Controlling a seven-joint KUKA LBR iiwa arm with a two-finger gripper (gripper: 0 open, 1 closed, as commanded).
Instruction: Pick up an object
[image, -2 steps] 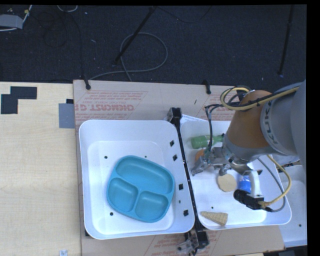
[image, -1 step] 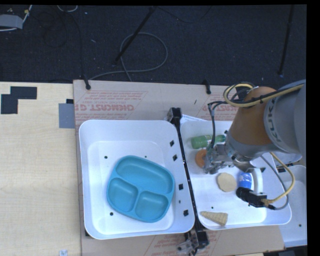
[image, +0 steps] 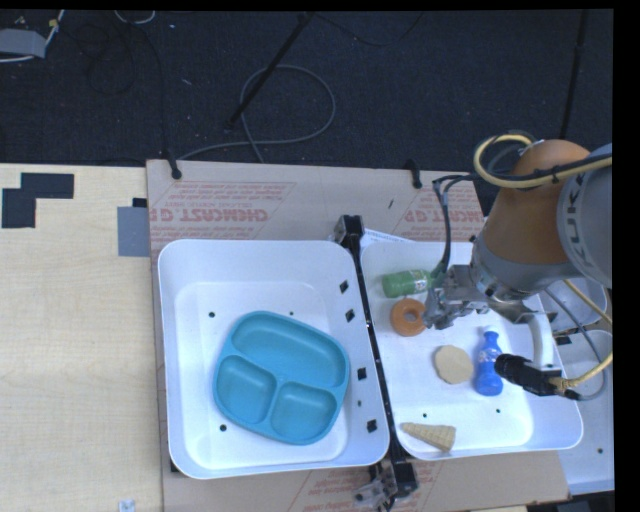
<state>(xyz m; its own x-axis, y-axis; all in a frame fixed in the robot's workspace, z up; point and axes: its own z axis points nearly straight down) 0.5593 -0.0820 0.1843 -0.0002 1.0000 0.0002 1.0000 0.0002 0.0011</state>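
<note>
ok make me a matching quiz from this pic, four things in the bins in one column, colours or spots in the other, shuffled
Things:
1. divided plate
2. ring-shaped piece
3. small bottle
4. wedge-shaped piece

Places and colours:
A. tan, near the front edge of the right bin
B. light blue, alone in the left bin
C. orange-brown, right bin, just below the green object
D. dark blue, right bin, right of the pale round piece

Pairs: 1-B, 2-C, 3-D, 4-A
</note>
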